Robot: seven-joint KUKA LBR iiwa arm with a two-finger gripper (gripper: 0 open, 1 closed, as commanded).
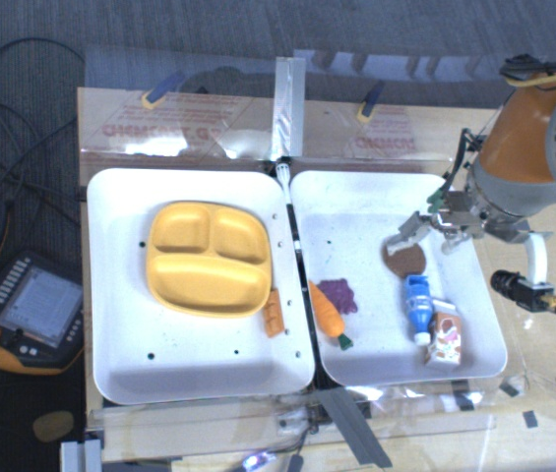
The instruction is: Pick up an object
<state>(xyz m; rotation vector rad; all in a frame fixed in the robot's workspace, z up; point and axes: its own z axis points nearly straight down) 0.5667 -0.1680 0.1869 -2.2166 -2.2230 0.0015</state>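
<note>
Lowest in frame, right bin (494, 357): carton (444, 337), blue bottle (417, 306). Gripper (427, 232) above brown piece (405, 260), fingers spread, nothing between them, I note.

A robotics lab: taped bench (209, 126), teach pendant (27, 308), floor cables (2, 136)

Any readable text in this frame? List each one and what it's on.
Nothing can be quoted with confidence.
Red print on the plastic sheet behind the bins: reversed and blurred, unreadable.
Same print on the right sheet: unreadable.
Blue bottle label: too small to read.
Small carton: picture and print too blurred to read.
Handheld controller screen: glare, no legible characters.
</note>
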